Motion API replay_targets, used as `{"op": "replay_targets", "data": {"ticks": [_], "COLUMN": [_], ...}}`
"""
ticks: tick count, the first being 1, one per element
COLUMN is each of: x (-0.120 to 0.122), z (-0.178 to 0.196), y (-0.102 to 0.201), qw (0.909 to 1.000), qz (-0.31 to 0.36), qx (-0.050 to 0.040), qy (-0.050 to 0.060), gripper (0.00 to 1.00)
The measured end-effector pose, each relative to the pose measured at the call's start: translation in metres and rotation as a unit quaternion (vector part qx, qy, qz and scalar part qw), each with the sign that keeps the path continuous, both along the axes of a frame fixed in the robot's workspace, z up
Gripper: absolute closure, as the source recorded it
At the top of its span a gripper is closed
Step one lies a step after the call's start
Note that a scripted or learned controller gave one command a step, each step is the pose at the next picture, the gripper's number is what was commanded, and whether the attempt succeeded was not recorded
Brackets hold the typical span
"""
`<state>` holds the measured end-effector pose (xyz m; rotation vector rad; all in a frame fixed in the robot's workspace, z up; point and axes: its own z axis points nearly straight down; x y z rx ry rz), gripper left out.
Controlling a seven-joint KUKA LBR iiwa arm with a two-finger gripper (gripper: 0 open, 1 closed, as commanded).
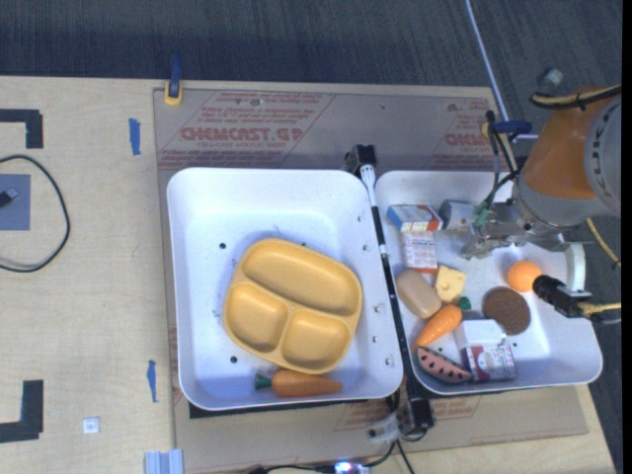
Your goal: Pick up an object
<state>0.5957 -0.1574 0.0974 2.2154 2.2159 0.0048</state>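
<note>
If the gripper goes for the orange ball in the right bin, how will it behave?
The orange ball looks round and smooth, so it would probably roll if nudged and may squirt out of a two-finger pinch. It sits close to the brown disc, which might stop a roll that way. Likely light, toy-like.

Landmark: yellow divided tray (292,305) in the left bin (188,265).
Beyond the tray: bare bin floor, open to reach.
Tray's near edge: a carrot (299,384) lies against it.
Right of the tray: the right bin (583,358), crowded.
Obstacles there: box (419,237), orange ball (523,274), brown disc (507,309), watermelon slice (441,366), second carrot (439,325).
</note>
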Motion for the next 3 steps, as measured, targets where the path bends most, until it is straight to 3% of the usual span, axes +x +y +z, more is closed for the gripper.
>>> {"op": "replay_targets", "data": {"ticks": [1, 2, 3], "x": [0.0, -0.046, -0.044], "z": [0.0, -0.011, 0.0], "y": [0.0, 0.056, 0.056], "qw": [1.0, 1.0, 1.0], "qz": [0.0, 0.0, -0.001], "qx": [0.0001, 0.0018, 0.0005], "qy": [0.0, 0.003, -0.001], "gripper": [0.0, 0.0, 1.0]}}
